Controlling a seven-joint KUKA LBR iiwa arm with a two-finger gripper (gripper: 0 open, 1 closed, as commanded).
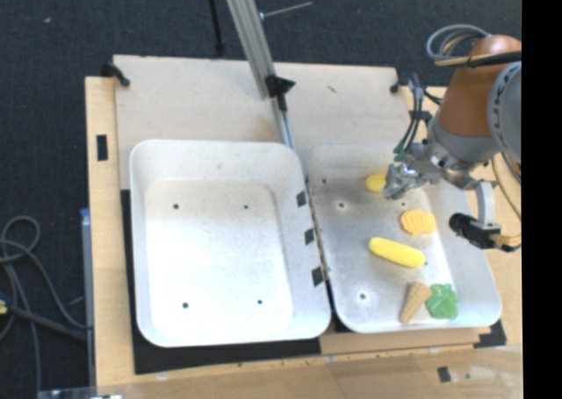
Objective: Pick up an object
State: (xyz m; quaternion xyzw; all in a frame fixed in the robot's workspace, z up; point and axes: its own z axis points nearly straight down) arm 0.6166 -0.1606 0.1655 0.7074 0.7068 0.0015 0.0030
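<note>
The arm reaches in from the right and its gripper (402, 179) hangs low over the back of the right bin (344, 301), just beside a small yellow piece (376, 183) at its left; I cannot tell how the claw stands or whether it touches that piece. Nearer the front lie an orange piece (418, 221), a corn cob (397, 252), a cone (414, 301) and a green piece (443, 301), the last two touching. The left bin (145, 169) sits alongside.
</note>
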